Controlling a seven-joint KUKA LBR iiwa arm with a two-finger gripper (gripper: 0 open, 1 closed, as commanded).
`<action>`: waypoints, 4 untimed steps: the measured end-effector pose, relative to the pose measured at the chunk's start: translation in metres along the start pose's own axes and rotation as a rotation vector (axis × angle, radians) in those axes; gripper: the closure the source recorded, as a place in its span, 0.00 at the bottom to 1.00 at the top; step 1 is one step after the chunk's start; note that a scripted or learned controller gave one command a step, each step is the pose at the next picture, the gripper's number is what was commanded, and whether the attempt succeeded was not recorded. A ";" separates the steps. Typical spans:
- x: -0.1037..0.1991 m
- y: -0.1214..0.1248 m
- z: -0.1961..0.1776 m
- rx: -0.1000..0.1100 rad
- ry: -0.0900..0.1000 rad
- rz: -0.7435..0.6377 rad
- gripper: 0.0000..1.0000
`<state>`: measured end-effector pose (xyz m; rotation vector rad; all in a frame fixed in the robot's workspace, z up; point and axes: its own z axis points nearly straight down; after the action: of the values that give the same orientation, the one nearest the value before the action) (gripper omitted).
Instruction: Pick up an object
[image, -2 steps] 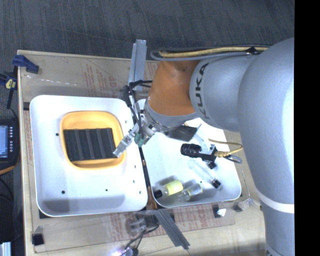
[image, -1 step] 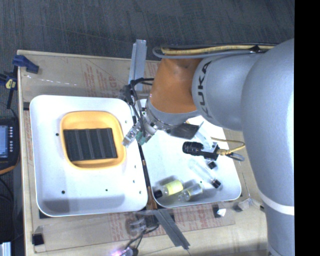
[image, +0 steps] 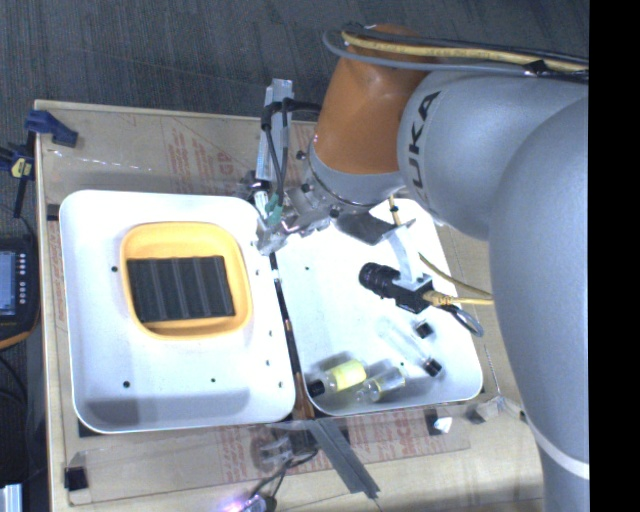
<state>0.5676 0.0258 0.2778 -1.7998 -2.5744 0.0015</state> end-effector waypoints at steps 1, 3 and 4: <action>-0.037 -0.023 -0.047 0.001 0.001 0.443 1.00; 0.059 -0.012 -0.069 0.007 0.000 1.135 1.00; 0.049 -0.063 -0.014 0.006 -0.002 1.545 1.00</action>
<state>0.4919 0.0507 0.2916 -3.0851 -0.5872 0.0109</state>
